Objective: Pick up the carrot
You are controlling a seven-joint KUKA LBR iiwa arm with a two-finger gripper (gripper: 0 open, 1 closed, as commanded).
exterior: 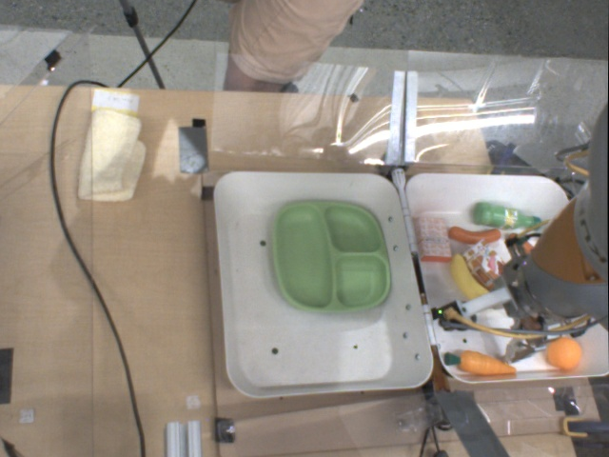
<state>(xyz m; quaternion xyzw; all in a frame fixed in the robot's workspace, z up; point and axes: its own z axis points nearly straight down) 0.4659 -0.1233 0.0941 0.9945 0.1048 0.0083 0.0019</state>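
Observation:
The carrot [481,363] is orange with a green stub at its left end. It lies flat along the front wall of the right bin [430,196], near the front left corner. My gripper [520,343] hangs low over the front of that bin, just right of the carrot and slightly behind it. Cables and the wrist body hide its tips. Nothing shows held in it. The arm's orange band [577,248] rises above it at the right edge.
A small orange [565,353] sits right of the carrot. Behind the gripper lie a banana [463,278], a red-printed packet [486,261], a sausage [470,234] and a green bottle [504,217]. The left bin [247,350] holds a green divided plate [333,256].

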